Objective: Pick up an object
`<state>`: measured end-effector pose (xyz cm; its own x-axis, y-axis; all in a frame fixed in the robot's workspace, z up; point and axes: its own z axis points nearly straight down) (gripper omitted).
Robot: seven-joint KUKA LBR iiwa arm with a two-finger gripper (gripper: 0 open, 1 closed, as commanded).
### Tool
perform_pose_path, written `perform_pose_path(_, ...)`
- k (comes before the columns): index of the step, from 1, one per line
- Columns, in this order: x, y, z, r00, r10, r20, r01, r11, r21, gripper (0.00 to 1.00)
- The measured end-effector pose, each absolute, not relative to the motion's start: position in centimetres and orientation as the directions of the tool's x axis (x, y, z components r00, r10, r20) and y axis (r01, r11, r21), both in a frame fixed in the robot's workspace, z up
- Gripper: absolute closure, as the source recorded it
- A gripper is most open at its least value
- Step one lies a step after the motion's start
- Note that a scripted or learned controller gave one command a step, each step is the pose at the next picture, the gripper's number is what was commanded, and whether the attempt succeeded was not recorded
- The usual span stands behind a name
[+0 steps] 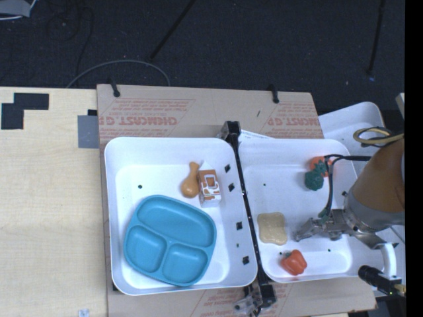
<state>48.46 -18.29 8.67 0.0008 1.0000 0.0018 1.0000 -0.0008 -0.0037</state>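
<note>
My gripper [316, 230] hangs low over the right bin [277, 152], reaching in from the right on the grey arm [377, 190]. It is just right of a tan bread-like piece [271, 228] and above a red-orange toy [293, 262] in the bin's near corner. A green toy with an orange part [316, 175] lies further back, near the right wall. No object is visibly in the gripper's grasp.
The left bin [125, 157] holds a blue divided plate [170, 240], a tan drumstick-shaped toy [191, 180] and a small orange-and-white box [209, 186]. A black divider [242, 203] runs between the bins. Cardboard lies under both bins.
</note>
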Motion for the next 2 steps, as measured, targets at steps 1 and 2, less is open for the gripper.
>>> perform_pose_path(1,48.5,-18.4,9.9,0.005,1.0,0.001,1.0,-0.005,-0.001,1.0)
perform_pose_path(2,48.2,-17.7,15.7,-0.001,1.0,0.001,1.0,0.001,-0.001,1.0)
